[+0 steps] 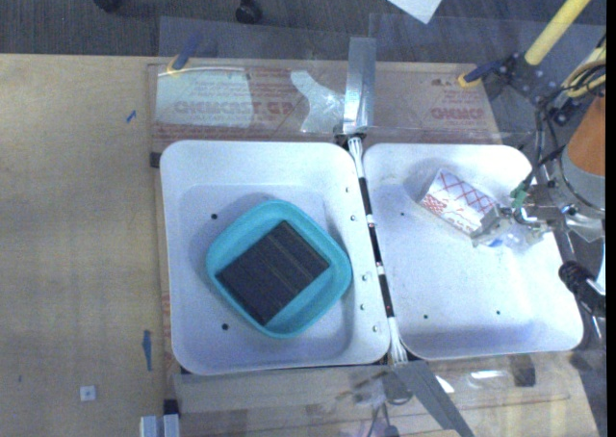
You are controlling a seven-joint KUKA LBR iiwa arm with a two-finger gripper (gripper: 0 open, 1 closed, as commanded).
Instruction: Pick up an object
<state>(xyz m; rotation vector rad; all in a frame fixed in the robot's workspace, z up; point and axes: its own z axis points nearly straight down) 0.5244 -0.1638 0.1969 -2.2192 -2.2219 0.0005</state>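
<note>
White with a red criss-cross print, the small packet (450, 201) is the thing we take as the target. It lies tilted in the right bin (462, 315), toward that bin's far edge, flat on the floor of the bin. Just beside its near-right corner we see the hand (502, 228), reaching in from the right side of the counter (77, 233); it looks to be touching or nearly touching the packet's end (the metal parts blur together there), and we cannot tell whether it is released or clenched. Nothing in the view shows the packet between its tips, so we do not count it as held.

Our reading of progress: the approach seems made, but the pick itself is not done. The packet rests on the bin floor, not lifted. A firm grip and a lift clear of the bin are left.

Moving outward, the left bin (192, 175) carries a teal tray (327, 276) sitting at a slant near its middle, with a dark ridged slab (270, 270) lying inside it, well apart from the hand.

Counting: two white bins side by side, one packet, one teal tray, one dark slab, one arm (589, 151) with its orange band.
</note>
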